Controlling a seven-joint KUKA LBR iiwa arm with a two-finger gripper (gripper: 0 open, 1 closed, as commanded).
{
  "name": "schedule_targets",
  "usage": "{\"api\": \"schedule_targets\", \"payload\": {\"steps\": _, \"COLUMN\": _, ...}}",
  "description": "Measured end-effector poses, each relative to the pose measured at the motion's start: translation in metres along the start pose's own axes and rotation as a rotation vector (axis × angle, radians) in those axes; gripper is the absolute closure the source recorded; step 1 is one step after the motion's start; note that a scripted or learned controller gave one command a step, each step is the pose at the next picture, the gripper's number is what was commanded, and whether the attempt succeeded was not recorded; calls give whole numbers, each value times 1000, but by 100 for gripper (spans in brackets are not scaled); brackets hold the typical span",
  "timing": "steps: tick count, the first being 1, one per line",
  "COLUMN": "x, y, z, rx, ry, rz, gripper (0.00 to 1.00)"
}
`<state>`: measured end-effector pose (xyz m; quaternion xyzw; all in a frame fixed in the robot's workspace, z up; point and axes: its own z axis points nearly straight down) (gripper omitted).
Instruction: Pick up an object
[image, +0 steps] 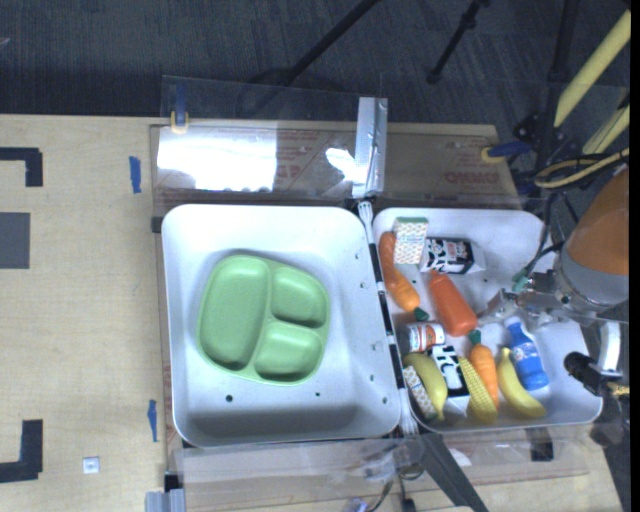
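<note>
Bright, even overhead light on the bench; harsh glare on the clear panel (240, 160) (upper centre), soft shadows, slightly soft focus throughout.

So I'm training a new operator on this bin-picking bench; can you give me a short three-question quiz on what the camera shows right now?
1. True or false: the green divided plate lies in the same bin as the toy food.
2. Which lies nearest the blue bottle? A) a banana B) the black-and-white carton C) the green divided plate
3. Fill in: the right bin holds an orange ______ standing between the corn cob and that banana.

Key: 1 false; 2 A; 3 carrot.
</note>
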<state>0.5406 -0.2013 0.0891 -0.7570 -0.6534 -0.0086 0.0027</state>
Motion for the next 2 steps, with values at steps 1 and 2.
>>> {"api": "schedule_targets", "payload": {"steps": 1, "x": -4, "y": -1, "z": -9, "rx": -1, "ry": -10, "rz": 4, "gripper": 100}}
{"api": "schedule_targets", "payload": {"steps": 2, "x": 44, "y": 22, "z": -101, "rx": 6, "ry": -17, "rz": 83, "gripper": 100}}
